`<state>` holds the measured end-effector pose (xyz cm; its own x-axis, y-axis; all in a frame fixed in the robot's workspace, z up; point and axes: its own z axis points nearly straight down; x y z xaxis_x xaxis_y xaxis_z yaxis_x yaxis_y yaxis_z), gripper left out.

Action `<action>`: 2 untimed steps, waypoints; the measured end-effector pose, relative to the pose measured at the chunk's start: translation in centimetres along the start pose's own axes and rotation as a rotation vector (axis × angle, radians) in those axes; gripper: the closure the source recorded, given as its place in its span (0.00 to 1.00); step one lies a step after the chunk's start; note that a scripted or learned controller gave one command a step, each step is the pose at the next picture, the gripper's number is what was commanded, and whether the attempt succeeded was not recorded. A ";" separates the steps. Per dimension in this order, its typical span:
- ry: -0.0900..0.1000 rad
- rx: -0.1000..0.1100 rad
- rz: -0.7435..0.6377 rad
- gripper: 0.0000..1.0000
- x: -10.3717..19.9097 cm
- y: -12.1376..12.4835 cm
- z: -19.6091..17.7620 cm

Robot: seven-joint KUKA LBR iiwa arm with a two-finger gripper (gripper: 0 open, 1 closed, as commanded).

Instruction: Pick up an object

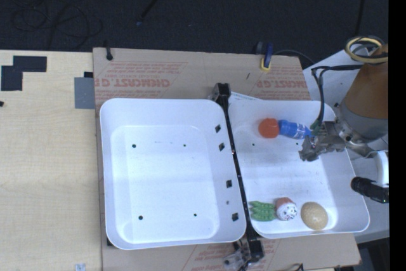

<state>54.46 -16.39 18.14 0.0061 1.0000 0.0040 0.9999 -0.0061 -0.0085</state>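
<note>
At the near edge of the right bin point(355, 225) three small things lie in a row along the front wall. A green leafy toy point(261, 210) sits furthest left, touching a small white and red ball-like object point(286, 209) beside it. Just to the right, slightly apart, lies a tan egg-shaped object point(314, 215). None of these is near the arm.

The left bin point(114, 130) sits alongside, sharing a dark divider strip with the right bin. Both bins rest on a sheet of brown cardboard point(158, 76) laid on the pale wooden table point(44, 162).

Further back in the right bin lies a blue bottle with an orange cap point(279, 128), on its side, the cap pointing left and the blue body toward the arm. The gripper point(312, 148) hangs over the right side of this bin, just beside and slightly nearer than the blue end of the bottle. Whether the fingers are open or closed cannot be told; they read as a dark cluster, and nothing can be seen between them. The bottle's blue end appears very close to the gripper, though contact is unclear.

Behind the gripper the orange band of the arm point(371, 89) rises at the right. Cables point(320, 82) loop near it, and a yellow and blue clamp point(266, 57) grips the far edge of the cardboard.
</note>
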 end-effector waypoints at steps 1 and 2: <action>0.000 0.000 0.002 0.00 0.0 0.0 0.0; 0.001 0.001 0.001 1.00 -0.1 0.0 -0.9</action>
<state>54.44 -16.46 19.08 0.0076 1.0000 0.0050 0.9999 -0.0076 -0.0099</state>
